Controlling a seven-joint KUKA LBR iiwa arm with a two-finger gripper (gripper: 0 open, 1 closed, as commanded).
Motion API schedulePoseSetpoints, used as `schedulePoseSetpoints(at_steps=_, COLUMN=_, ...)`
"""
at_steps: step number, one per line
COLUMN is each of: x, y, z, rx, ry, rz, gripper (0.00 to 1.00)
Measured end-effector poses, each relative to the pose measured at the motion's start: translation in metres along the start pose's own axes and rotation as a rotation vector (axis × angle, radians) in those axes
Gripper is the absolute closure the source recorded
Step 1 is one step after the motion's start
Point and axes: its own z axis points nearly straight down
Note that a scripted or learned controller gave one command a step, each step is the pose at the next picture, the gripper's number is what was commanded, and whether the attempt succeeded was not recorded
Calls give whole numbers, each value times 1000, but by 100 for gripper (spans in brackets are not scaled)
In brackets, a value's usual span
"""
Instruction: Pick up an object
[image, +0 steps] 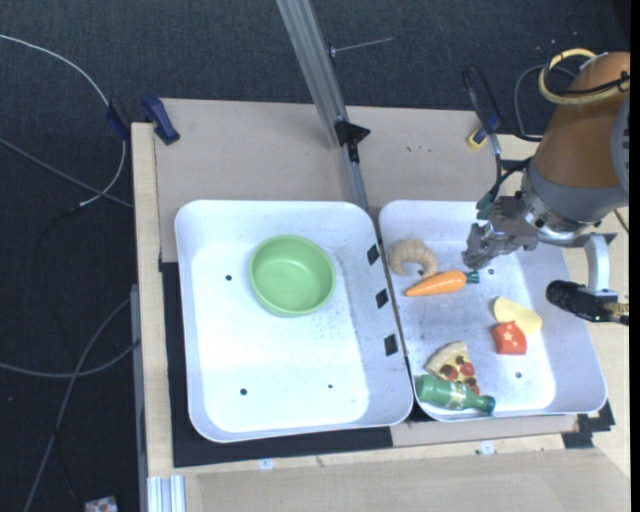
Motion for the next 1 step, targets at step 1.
schedulePoseSetpoints(at_steps=1, x=60, y=14, z=5, rx=2, ry=0, rz=0, gripper=100)
